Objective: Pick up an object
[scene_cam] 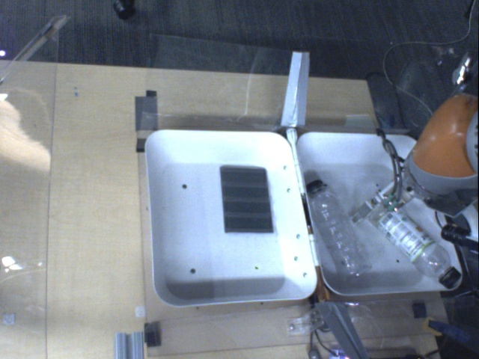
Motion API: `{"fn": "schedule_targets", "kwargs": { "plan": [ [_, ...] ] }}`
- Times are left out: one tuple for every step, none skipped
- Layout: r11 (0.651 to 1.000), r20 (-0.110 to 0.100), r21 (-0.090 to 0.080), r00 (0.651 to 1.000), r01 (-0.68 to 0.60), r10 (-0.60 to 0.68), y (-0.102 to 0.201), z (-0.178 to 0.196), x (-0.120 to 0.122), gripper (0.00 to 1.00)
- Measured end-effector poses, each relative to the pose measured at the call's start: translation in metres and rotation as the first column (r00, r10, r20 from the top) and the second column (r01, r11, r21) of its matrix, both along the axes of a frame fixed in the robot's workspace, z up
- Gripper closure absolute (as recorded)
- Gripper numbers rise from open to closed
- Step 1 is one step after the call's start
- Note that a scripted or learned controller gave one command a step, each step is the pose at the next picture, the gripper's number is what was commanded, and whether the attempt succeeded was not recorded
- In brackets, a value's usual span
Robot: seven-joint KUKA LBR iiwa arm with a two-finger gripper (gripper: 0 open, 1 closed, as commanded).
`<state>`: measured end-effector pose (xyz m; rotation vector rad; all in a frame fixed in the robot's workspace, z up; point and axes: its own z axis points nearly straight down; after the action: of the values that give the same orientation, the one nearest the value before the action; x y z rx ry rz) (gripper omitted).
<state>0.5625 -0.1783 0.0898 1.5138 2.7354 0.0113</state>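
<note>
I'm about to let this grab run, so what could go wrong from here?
Two clear bottles lie in the right bin. One bottle is beside the claw and the other bottle is just below it, so the claw might nudge one aside. Both are round and slick, so either could roll or slip. The dark pad sits far off in the left bin.

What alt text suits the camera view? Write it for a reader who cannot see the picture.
Overhead view of two white bins side by side: the right bin holds two clear plastic bottles, with the arm's gripper low between them. The left bin holds a dark ribbed rectangular pad.
</note>
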Motion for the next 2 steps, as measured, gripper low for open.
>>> {"fn": "schedule_targets", "kwargs": {
  "plan": [
    [0.999, -0.007, 0.001, 0.999, -0.032, 0.032, 0.002, 0.016, 0.006, 0.00],
    [0.998, -0.005, -0.001, 0.998, -0.059, 0.059, -0.026, 0.017, 0.013, 0.00]
  ]
}}
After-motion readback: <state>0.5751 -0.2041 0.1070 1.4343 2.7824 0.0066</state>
